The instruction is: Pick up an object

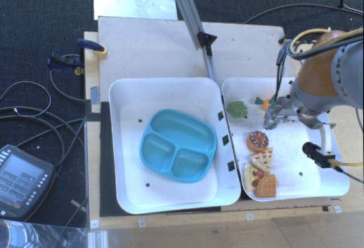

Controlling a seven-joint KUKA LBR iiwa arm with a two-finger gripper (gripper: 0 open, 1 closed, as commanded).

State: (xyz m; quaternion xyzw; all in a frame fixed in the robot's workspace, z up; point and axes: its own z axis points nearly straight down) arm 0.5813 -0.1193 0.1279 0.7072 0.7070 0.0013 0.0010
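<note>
Two shallow white plastic bins sit side by side on a pale board. The left bin [170, 144] has smooth glossy walls with rounded corners and holds a turquoise plate [178, 145], a rounded, moulded tray split into three compartments.

The right bin [296, 184] carries small toy foods. A knobbly green broccoli [237, 108] lies near the bin's upper left. Below it and a little to the right lies a round doughnut [257, 140] with dark brown icing and pale specks. Just under that sits a wedge-shaped pizza slice [263, 158], yellow with red spots, and at the bottom a square tan waffle [266, 185] with a grid surface, touching or nearly touching the slice. A small orange carrot [265, 103] with a green tip lies at the top, just beside the metal tooling.

The gripper [275, 116] is a grey metal piece hanging from the arm's orange band, low over the right bin between the carrot and the doughnut. How far it is spread, and whether it has hold of anything, I cannot tell from this slanted view.
</note>
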